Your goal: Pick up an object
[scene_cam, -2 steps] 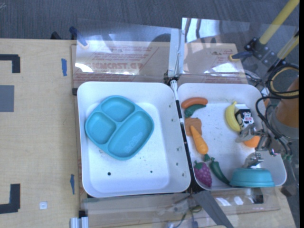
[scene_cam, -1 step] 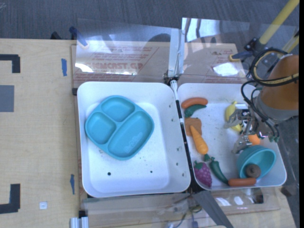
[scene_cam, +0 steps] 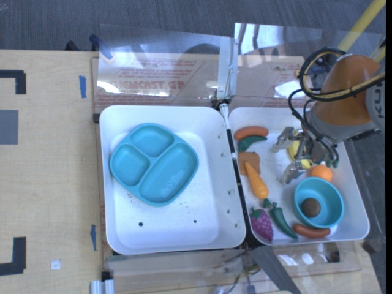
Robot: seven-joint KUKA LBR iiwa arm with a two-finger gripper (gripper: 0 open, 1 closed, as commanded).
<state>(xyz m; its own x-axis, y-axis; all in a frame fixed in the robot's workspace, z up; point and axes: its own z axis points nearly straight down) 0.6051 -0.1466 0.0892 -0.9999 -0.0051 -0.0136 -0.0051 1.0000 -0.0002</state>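
Gripper (scene_cam: 293, 157) sits over the right bin (scene_cam: 355, 182), reaching in from 3 o'clock, fingers (scene_cam: 283, 141) spread apart with a yellow item (scene_cam: 296, 150) between them; whether the fingers actually touch it is unclear, no firm grasp visible. Grey arm with orange band (scene_cam: 346, 87) hangs above the bin's 1 o'clock corner, black cables looped around it.

Clutter around the gripper: orange ball (scene_cam: 321, 173) just beside it at 4 o'clock, touching the rim of the blue bowl (scene_cam: 318, 202). Toy hot dog (scene_cam: 251, 131) at 10 o'clock of the gripper, green pepper-like piece (scene_cam: 252, 141) just under it. Brown bread-like piece (scene_cam: 248, 160) at 9 o'clock, toy carrot (scene_cam: 258, 179) just below that, running toward 5 o'clock.

Right bin contents further down: blue bowl at the 5 o'clock area holds a brown round item (scene_cam: 311, 207). Red sausage (scene_cam: 312, 230) lies just beside the bowl at 6 o'clock. Green chili (scene_cam: 280, 219) at 8 o'clock of the bowl, purple grapes (scene_cam: 263, 225) next to it near the bin's 7 o'clock corner.

Left bin (scene_cam: 208, 225) holds a blue divided plate (scene_cam: 154, 163) toward its 10 o'clock side, three compartments, nothing in them. Clear plastic panels (scene_cam: 159, 72) stand behind both bins at 12 o'clock.
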